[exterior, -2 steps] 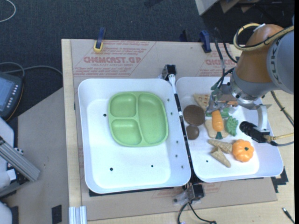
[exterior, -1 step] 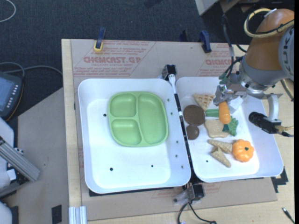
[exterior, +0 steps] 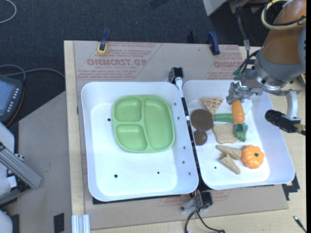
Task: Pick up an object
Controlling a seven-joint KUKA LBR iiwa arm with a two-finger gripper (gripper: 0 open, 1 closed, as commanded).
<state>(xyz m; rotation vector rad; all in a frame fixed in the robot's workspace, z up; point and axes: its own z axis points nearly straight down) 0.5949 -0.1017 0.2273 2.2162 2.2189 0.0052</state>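
The right bin [exterior: 277,144] holds several toy foods. An orange carrot [exterior: 237,112] with a green top lies near the bin's far side, with a green pod [exterior: 223,117] beside it. My gripper [exterior: 238,94] hangs right over the carrot's upper end, close to it or touching it. A tan waffle wedge [exterior: 212,104] lies just left of the gripper. Nearer the front are a bread slice [exterior: 225,133], a small orange pumpkin [exterior: 252,157] and tan pointed pieces [exterior: 229,158]. Two brown discs [exterior: 201,120] sit by the bin's left wall.
The left bin [exterior: 141,174] holds a green divided plate [exterior: 144,123]. A black clip [exterior: 176,74] sits where the bins meet at the back. The arm's grey body and orange band [exterior: 284,28] come in over the right bin's far right corner.
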